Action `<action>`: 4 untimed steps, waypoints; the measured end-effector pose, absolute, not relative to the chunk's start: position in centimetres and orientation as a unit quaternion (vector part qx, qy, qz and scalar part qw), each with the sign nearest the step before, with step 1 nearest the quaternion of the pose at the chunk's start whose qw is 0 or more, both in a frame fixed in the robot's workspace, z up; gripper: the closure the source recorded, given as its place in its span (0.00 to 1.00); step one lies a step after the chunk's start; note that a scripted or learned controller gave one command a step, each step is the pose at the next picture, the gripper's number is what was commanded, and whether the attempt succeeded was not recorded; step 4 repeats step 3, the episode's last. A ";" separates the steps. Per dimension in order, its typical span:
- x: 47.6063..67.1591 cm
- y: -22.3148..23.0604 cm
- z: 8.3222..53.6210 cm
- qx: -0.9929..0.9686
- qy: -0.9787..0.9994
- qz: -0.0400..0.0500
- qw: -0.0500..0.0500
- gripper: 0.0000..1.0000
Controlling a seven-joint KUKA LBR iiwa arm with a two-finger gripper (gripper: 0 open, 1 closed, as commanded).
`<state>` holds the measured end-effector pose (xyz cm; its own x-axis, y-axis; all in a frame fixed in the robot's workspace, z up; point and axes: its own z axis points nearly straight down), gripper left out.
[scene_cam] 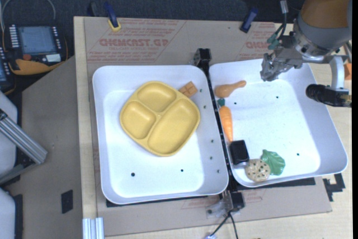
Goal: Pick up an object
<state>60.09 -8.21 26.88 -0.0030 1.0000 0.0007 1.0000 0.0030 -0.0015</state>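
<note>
My gripper (272,71) hangs over the back edge of the right bin (313,126), a little right of a tan drumstick-shaped piece (230,88). Nothing shows between its tips. An orange carrot (225,122) lies along the right bin's left wall. Below it sit a black block (239,151), a speckled cookie (257,170) and a green leafy piece (274,160). In the left bin (112,137) rests a yellow divided plate (160,118), with a small brown block (188,89) at its upper right edge.
A black divider bar (212,115) runs between the two bins. Blue clamps (112,17) hold the brown board at the back. A handheld pendant (33,45) lies off the bench at the far left.
</note>
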 end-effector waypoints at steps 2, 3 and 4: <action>59.8 2.2 25.5 -0.705 -0.709 -0.001 0.000 1.00; 59.9 8.1 25.5 -0.706 -0.709 -0.001 0.000 1.00; 59.9 8.1 25.5 -0.706 -0.709 -0.001 0.000 1.00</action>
